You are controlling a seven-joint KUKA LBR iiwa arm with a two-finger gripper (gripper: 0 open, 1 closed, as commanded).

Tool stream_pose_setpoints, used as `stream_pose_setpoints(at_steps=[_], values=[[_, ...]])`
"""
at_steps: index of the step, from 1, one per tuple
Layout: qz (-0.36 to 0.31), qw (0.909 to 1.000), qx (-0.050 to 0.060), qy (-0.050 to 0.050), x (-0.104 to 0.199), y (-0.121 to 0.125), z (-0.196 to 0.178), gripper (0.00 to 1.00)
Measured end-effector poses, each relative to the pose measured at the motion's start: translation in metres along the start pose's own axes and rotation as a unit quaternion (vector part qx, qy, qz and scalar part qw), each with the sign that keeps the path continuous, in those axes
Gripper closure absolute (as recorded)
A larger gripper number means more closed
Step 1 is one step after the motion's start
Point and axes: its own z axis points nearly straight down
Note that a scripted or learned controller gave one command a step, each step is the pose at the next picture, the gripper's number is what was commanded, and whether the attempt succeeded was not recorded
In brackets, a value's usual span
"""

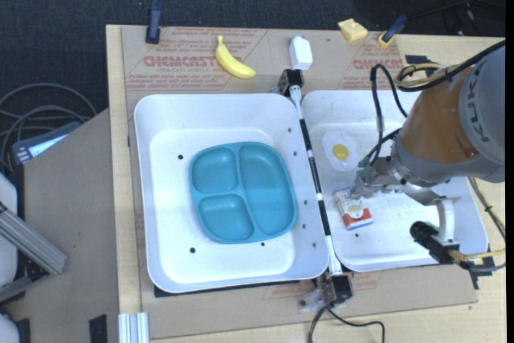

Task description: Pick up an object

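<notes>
**Hand low over a small carton in the right bin**

The hand (351, 198) is down in the right bin (401, 253), directly above a small red-and-white carton (356, 217) that lies on the bin floor near the left wall. The hand meets the carton's upper edge, or nearly so. Whether the hand is open or closed cannot be told at this size, and the carton is not visibly clamped. Judged from this position, the step in hand is a grasp attempt on the carton; lift-off is not yet done.

The arm (450, 132) crosses the right bin from the right and covers much of it. Just beyond the hand, a fried-egg toy (340, 151) lies on the same bin floor, apart from the carton.

The left bin (161, 197) contains a blue divided plate (239, 190), roughly centred. Its compartments look bare.

Outside the bins, on the counter (128, 76) along the far edge, lie a banana (232, 60), a white block (301, 52) and a cheese wedge (352, 30). All sit well apart from the hand.
</notes>
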Motion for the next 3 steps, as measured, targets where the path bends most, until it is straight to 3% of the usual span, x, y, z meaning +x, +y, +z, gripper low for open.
stream_pose_setpoints(at_steps=[1,2,3], values=[[0.000,1.0000,0.000,0.000,0.000,0.000,0.000,0.00],[0.000,1.0000,0.001,0.000,-0.006,-0.025,0.010,0.00],[0.000,1.0000,0.001,0.000,-0.009,-0.033,0.010,0.00]])
